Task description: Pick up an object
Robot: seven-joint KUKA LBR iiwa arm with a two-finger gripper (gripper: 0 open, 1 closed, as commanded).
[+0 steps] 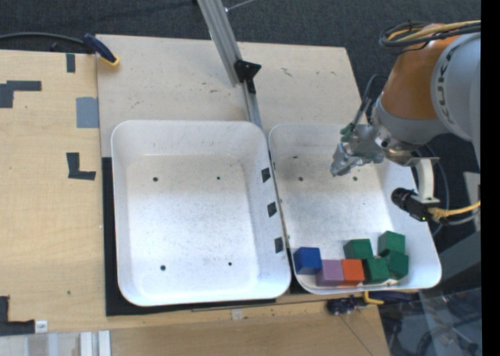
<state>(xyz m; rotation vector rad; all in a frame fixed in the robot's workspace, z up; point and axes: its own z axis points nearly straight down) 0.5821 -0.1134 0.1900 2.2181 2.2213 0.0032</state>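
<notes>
The grey hand (pixel 342 161) hangs over the right white bin's (pixel 328 206) far end, grip unreadable; coloured blocks (pixel 355 262) crowd its near edge.

You get even, bright overhead light; both white bins (pixel 195 132) nearly wash out, shadows stay soft, and the lower right corner looks blurry.

Two white bins (pixel 191 132), three green blocks (pixel 358 250), one blue (pixel 308 259), one purple (pixel 333 271), one orange (pixel 353 270)
</notes>
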